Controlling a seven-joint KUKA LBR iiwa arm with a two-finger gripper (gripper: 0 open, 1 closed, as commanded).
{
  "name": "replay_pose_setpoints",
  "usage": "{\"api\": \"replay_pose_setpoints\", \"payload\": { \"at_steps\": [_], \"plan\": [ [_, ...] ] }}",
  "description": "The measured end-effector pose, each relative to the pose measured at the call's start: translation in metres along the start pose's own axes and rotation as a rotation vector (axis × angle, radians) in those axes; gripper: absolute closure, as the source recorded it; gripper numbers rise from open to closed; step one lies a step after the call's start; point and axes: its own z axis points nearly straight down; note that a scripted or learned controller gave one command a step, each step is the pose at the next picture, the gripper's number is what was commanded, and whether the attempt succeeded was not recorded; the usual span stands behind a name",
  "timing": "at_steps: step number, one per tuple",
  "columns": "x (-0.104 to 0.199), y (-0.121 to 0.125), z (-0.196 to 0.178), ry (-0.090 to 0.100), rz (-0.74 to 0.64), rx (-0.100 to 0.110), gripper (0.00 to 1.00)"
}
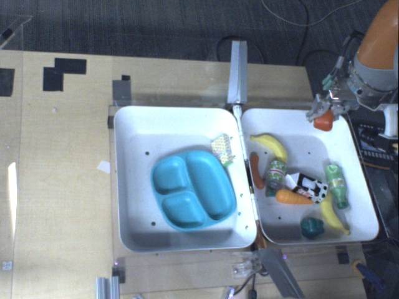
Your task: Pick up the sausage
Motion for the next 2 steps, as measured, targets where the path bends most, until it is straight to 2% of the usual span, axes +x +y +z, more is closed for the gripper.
{"api": "replay_pose_setpoints", "payload": {
  "at_steps": [1, 2],
  "plan": [
    [0.016, 0.006, 0.126, 0.001, 0.033, 0.004, 1.0],
    [0.089, 0.021, 0.038, 0.001, 0.246, 0.0, 1.0]
  ]
}}
